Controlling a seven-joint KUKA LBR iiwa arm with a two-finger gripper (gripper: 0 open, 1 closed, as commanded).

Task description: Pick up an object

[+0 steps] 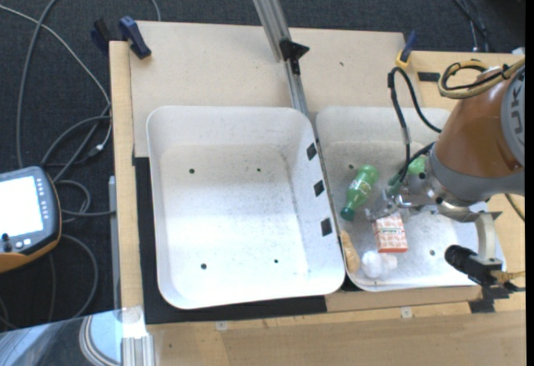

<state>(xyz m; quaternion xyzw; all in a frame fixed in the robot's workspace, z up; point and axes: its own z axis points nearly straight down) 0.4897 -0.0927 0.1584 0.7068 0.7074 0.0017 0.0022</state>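
Observation:
The right bin [434,268] holds a green plastic bottle [359,189] lying at a slant near its left wall. A small red and white box [390,235] lies closer to the front, and a white rounded object [375,264] sits by the front rim beside a tan piece [350,256]. My gripper [395,201] hangs low in this bin, just right of the bottle and directly above the box. The grey and orange wrist hides part of it, and nothing can be seen in its grasp.
The left bin [167,273] stands alongside, sharing a raised wall with black clips [318,188]. A metal rail [275,14] runs from the back down between the bins. Cables [400,106] loop over the right bin's back edge.

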